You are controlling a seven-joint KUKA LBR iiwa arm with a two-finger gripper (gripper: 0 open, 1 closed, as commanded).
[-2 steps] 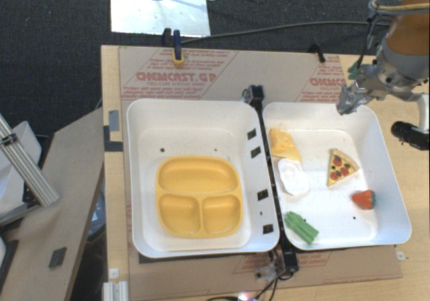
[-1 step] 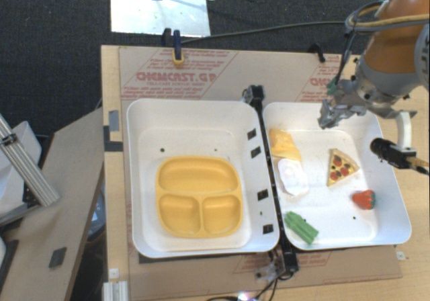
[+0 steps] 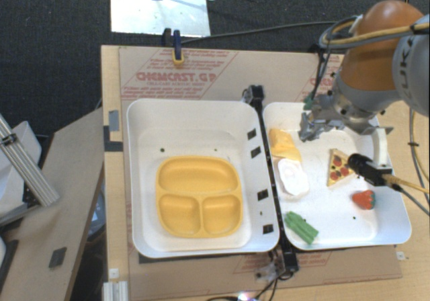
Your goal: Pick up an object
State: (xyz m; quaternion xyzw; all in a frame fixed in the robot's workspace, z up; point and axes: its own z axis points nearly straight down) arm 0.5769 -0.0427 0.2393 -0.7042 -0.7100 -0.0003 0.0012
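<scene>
The jaws hung above the right bin, whether apart or together I could not tell, with the yellow cheese wedge just left and below them, its long axis running down-right.

Five toy foods lay in the right-hand white bin: a yellow cheese wedge near its left wall, a white oval piece just below it, a green ridged vegetable at the front, a pizza slice and a red strawberry toward the right.
</scene>
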